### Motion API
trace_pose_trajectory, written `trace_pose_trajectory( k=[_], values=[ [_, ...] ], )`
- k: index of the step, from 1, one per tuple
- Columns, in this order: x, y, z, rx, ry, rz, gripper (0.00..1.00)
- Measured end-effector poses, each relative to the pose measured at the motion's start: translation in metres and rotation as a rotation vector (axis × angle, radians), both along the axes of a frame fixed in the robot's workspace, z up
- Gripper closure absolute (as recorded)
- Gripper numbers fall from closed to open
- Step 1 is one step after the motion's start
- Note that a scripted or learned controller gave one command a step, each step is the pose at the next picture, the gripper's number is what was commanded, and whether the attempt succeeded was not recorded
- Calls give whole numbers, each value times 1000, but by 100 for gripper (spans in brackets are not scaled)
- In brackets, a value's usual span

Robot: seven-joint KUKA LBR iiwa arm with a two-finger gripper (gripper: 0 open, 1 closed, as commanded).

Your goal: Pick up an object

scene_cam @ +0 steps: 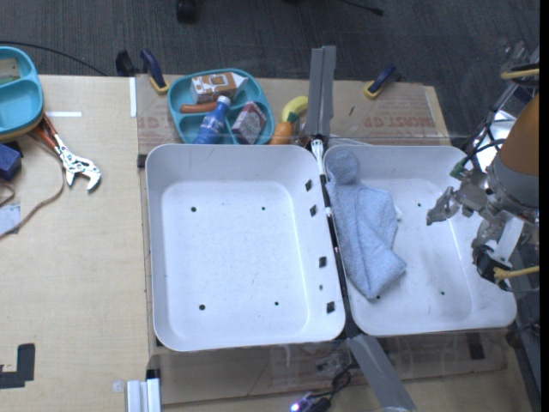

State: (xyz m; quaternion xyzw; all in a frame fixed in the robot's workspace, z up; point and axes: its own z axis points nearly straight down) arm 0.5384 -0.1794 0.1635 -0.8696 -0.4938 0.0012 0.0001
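Bench, viewed from above at a slant. Two shallow white bins side by side: left bin (171,230) and right bin (446,307).

Item, right bin: one grey-blue cloth (364,230), crumpled and folded, lying against the bin's left wall and running from the far left corner, where it bunches into a rounded lump, down toward the middle of the floor. It touches nothing but the bin.

Arm: grey, orange band at the view's right edge, reaching over the right side of the right bin. Gripper (442,209) hangs above the bin floor, to the right of the cloth and apart from it — nothing sits between its fingers. Whether the fingers stand parted or together cannot be told at this angle.

Behind the bins: a teal divided tray (184,114) holding small packaged goods and a blue bottle (211,120); beside it a yellow banana-shaped object (294,108); two blue-and-yellow clamps (154,71) on the bench edge.

Left bench area: a metal adjustable wrench (79,170) — near a second teal tray (21,101) at the view's edge.
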Motion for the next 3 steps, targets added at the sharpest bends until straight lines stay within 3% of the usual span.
trace_pose_trajectory(
  k=[1,2,3],
  values=[
    [-5,1,-73,0,0,-62,0],
    [45,-34,-18,0,-5,-17,0],
    [7,-19,-1,0,2,-305,0]
  ],
)
